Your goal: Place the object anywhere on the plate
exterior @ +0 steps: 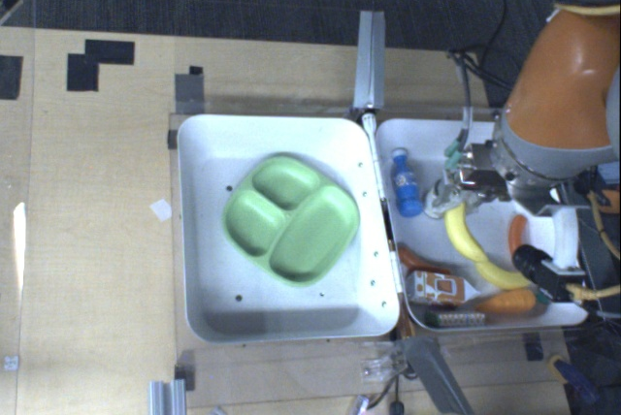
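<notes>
The plate (pixel 291 219) is a smooth, pale green piece of moulded plastic with rounded corners, pressed into three shallow compartments, and it lies flat in the middle of the left bin (pixel 209 306), a glossy white tray with softly curved walls. The right bin (pixel 417 137) sits just beside it, the two rims meeting along a metal rail, and both rest on a light wood-grain tabletop (pixel 87 239) marked with a few black blocks at the far left. In the right bin there is a clutter of things: a small blue bottle (pixel 406 184) lying near the dividing wall, a long curved yellow banana (pixel 473 248) running from the middle toward the near right, an orange carrot (pixel 505 303) along the near wall, a flat brown and orange packet (pixel 434 284) at the near left corner, and a red object (pixel 518 233) partly hidden to the right of the banana. The arm's bulky orange band (pixel 568 79) and grey wrist hang over the far right of this bin, covering part of it. The hand (pixel 456 193) sits low, right at the far end of the banana, between it and the blue bottle; from here I cannot tell whether it is spread or pinched, nor whether it actually grips anything. The banana lies well apart from the plate, with the bin walls between them.
</notes>
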You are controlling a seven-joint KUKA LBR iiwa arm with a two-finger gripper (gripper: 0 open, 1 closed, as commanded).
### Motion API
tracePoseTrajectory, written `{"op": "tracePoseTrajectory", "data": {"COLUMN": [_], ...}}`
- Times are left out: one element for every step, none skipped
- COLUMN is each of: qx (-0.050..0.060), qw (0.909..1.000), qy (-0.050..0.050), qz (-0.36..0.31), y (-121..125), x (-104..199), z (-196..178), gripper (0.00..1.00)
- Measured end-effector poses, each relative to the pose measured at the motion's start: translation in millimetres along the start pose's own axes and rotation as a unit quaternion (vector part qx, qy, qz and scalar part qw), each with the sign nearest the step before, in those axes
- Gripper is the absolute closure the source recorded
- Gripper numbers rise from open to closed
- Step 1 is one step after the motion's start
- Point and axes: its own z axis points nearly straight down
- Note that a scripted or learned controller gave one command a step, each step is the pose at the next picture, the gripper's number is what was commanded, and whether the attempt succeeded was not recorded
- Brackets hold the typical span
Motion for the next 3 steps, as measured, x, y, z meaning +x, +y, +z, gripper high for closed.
{"op": "tracePoseTrajectory", "data": {"qx": [0.000, 0.001, 0.000], "qw": [0.9959, 0.9912, 0.9827], "qy": [0.001, 0.001, 0.001], "qz": [-0.090, -0.132, -0.185], "y": [24, 65, 37], "x": [66, 154, 191], "z": [-3, 35, 9], "gripper": [1.00, 1.00, 1.00]}}
